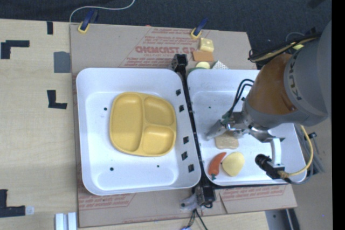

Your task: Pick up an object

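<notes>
Gripper (229,127) sits directly above the beige block (227,142), touching it; finger state cannot be determined. Yellow rounded piece (233,164) lies just beside.

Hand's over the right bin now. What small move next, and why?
Probably lower the hand straight down onto the pale beige chunk just below it in the right white bin. It looks nearest; the round yellow piece and small red-orange pepper-like piece lie further toward the front wall.
</notes>
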Motion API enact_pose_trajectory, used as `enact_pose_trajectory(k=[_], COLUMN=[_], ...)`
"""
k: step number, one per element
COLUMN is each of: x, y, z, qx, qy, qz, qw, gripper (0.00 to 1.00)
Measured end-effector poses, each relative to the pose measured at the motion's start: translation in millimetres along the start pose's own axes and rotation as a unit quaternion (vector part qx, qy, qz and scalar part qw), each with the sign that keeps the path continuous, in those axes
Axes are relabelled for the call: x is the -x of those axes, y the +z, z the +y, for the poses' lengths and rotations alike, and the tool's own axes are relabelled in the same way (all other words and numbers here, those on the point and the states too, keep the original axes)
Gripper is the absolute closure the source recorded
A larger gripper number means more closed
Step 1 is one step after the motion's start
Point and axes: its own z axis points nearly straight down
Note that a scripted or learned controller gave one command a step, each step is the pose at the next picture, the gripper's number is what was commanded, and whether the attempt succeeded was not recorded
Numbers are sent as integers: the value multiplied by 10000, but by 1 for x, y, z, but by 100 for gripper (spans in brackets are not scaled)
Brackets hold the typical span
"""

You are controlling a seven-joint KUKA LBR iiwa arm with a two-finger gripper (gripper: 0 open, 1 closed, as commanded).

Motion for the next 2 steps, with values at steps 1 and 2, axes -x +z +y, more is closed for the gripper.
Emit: enact_pose_trajectory(k=[1, 2], x=[0, 0], y=[-14, -13], z=[4, 3], qx=[17, 5], qy=[-6, -5], qz=[-6, -3], qw=[10000, 10000], gripper=[100, 0])
